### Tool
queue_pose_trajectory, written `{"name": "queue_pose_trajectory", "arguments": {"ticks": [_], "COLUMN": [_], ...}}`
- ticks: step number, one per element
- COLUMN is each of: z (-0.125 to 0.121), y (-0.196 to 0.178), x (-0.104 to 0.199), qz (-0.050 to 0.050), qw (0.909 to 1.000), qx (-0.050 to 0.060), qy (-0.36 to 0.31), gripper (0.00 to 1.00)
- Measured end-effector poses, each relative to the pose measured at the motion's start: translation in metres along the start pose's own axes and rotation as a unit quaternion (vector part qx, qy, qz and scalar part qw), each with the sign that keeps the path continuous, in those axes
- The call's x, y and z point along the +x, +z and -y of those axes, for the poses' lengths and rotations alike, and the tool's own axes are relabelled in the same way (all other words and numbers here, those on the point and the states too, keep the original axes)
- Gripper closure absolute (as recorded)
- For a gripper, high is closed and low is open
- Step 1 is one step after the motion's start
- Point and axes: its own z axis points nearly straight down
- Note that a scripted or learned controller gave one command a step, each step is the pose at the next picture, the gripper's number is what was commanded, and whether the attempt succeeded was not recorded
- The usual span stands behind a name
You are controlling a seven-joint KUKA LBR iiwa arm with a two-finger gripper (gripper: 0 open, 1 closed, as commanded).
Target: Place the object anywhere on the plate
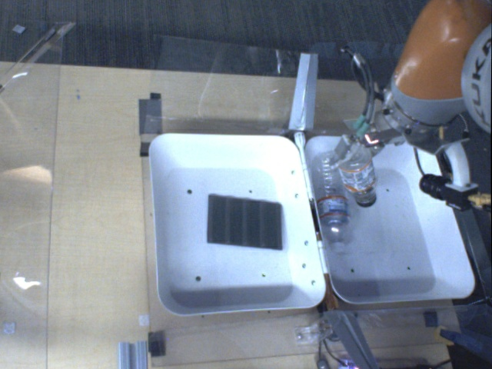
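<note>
The left bin (231, 225) holds a dark ribbed rectangular plate (245, 222) lying flat near its middle, with bare white floor on every side of it; the right bin (407, 267) holds two clear plastic bottles; one bottle (332, 202) lies along the left wall, its label band toward the near end; the second bottle (358, 177) is tilted and raised just beside it, its dark end pointing down toward the bin floor. The gripper (361, 141) sits at the top of this second bottle, and the fingers appear to pinch its upper part, though the clear plastic and glare blur the contact. The arm (438, 52), grey with an orange band, comes in from the right over the right bin's far corner. The two bins touch along their inner rims; the right half of the right bin is open floor. The surface (77, 206) is pale wood; a clear sheet stands behind the bins, and dark carpet lies beyond.
</note>
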Motion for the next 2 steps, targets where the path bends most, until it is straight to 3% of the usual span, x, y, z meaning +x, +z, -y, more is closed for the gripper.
{"name": "queue_pose_trajectory", "arguments": {"ticks": [1,2], "z": [-0.002,-0.016], "y": [-0.011,-0.029], "x": [0.0,0.107], "qz": [0.002,-0.001], "qw": [1.0,0.9972], "qx": [-0.003,0.0], "qy": [-0.004,-0.075], "gripper": [1.0,1.0]}}
